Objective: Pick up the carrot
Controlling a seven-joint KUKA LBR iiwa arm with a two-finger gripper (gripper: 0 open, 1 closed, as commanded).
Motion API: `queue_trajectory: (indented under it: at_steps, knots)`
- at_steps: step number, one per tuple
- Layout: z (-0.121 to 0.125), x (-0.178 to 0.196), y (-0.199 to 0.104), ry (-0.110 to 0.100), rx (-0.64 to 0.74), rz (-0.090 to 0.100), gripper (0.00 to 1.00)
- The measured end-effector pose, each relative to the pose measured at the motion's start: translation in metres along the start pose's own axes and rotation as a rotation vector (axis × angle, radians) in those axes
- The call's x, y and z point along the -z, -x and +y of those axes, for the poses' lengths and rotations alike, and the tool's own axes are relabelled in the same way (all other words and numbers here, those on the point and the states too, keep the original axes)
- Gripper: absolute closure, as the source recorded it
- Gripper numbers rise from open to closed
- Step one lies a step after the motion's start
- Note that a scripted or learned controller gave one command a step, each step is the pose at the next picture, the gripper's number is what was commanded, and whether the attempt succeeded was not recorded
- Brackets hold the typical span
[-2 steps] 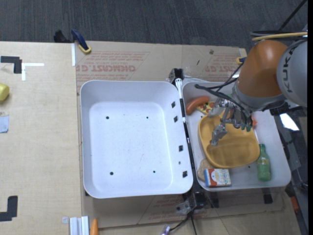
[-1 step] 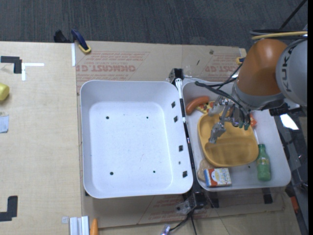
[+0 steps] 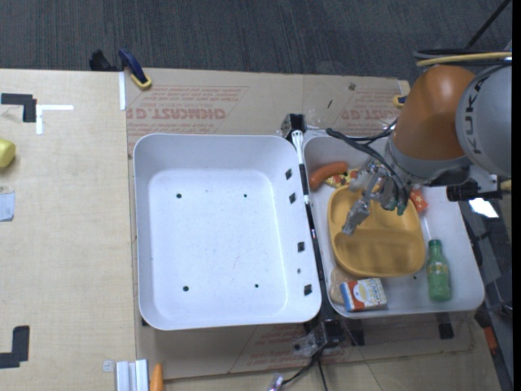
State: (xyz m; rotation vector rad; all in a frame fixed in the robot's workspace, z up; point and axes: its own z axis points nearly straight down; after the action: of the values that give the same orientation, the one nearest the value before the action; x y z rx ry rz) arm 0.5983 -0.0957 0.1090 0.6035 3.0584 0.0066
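The gripper (image 3: 358,217) hangs over the yellow tray (image 3: 381,251) — jaws' state unreadable. The carrot (image 3: 328,173) lies apart at the bin wall — closing here likely misses it.

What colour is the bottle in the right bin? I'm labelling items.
Green, with a lighter label band; the bottle shows clearly in the camera view.
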Motion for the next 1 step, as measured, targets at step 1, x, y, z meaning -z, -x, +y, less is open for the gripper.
queue_trajectory:
  at_steps: [1]
  knots:
    - [0.003, -0.0005, 0.015, 0.002, -0.148, 0.009, 0.0]
